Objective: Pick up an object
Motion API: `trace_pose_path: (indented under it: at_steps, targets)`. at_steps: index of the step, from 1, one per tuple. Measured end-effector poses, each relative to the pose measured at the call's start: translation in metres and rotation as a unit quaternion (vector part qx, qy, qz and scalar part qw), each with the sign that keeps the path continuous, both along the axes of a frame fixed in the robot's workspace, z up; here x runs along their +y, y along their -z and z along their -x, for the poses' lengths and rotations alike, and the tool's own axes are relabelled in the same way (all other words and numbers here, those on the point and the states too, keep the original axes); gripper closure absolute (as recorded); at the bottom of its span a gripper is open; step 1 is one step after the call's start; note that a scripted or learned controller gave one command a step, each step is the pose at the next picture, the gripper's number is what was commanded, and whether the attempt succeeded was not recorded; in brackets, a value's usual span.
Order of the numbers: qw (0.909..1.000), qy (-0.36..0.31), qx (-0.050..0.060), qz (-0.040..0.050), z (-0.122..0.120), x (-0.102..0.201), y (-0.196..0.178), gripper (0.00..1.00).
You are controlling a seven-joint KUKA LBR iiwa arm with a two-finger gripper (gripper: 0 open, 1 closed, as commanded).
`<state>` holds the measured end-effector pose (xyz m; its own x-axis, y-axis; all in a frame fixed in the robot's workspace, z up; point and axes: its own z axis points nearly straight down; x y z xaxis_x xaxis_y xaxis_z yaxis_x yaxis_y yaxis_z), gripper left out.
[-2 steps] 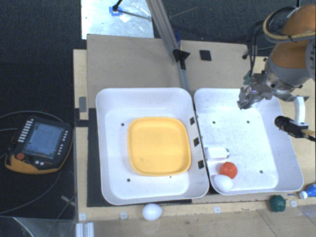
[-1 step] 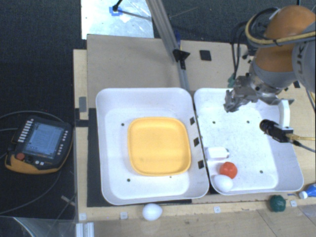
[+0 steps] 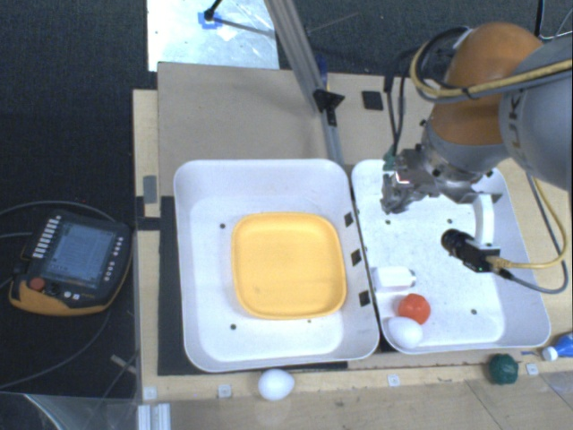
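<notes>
1. Where the grey robot arm (image 3: 537, 124) with its orange band (image 3: 488, 70) reaches in from the right, the pincer (image 3: 397, 197) hangs over the far left corner of the right shallow white bin (image 3: 519, 285). Whether it is apart or together cannot be told from this slant, and nothing is seen clamped in it.
2. Three small things lie together in that bin's near left corner, well apart from the pincer:
   - a small white rectangular block (image 3: 394, 279) lies closest to the pincer, by the bin's left wall;
   - a round orange-red ball (image 3: 414, 308) sits just beside the block, on its near side;
   - a white egg-shaped object (image 3: 405, 332) touches the ball, against the bin's near rim.
3. The left shallow white bin (image 3: 201, 240) holds a square yellow plastic plate (image 3: 288, 264) with rounded corners, lying flat near its middle.
4. On the brown tabletop (image 3: 242, 106), outside the bins:
   - a second white egg (image 3: 276, 384) lies just in front of the left bin;
   - a dark green ball (image 3: 503, 368) sits in front of the right bin's near right corner;
   - a small blue item (image 3: 562, 348), cut off by the frame, is near that ball.
5. A grey and orange control pendant (image 3: 70, 267) with a lit screen rests on the dark floor to the left. Its screen text and key markings are too small to read.
</notes>
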<state>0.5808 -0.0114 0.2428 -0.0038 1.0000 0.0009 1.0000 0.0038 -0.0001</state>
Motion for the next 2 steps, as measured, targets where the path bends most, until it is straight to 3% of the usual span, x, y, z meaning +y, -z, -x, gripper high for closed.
trace_pose_path:
  at_steps: [2]
  targets:
    - [1.0000, -0.001, 0.000, -0.0003, 0.021, 0.100, -0.006, 1.00]
